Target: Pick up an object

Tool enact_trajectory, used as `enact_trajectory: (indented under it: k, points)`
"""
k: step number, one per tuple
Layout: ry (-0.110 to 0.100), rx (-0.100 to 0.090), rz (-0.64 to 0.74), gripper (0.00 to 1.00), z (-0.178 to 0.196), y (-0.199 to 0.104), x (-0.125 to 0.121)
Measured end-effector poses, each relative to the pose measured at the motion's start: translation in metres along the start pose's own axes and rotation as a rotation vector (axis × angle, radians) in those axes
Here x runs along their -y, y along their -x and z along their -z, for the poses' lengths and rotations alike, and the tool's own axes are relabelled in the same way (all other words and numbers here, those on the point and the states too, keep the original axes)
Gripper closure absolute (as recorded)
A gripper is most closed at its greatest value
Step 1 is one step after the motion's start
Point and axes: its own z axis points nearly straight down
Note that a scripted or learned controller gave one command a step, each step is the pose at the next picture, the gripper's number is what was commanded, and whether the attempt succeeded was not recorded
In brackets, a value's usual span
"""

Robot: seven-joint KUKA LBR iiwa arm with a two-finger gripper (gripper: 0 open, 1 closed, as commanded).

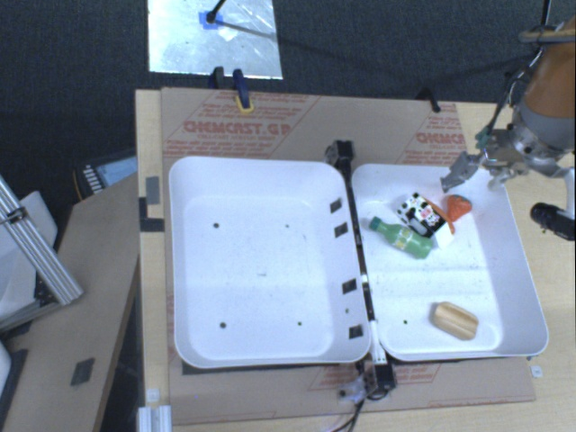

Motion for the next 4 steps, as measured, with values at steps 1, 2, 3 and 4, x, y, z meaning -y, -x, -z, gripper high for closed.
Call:
enact_trajectory:
  k: [1, 2, 3, 4]
  points:
    - [-0.002, -0.001, 0.004, 0.00, -0.075, -0.008, -0.036]
    - [-0.004, 0.000, -0.004, 0.00, -0.083, 0.012, 0.009]
    - [0.004, 0.002, 0.001, 1.00, -0.070, 0.010, 0.006]
    - [0.010, 0.000, 0.006, 1.00, 0.017, -0.033, 0.001]
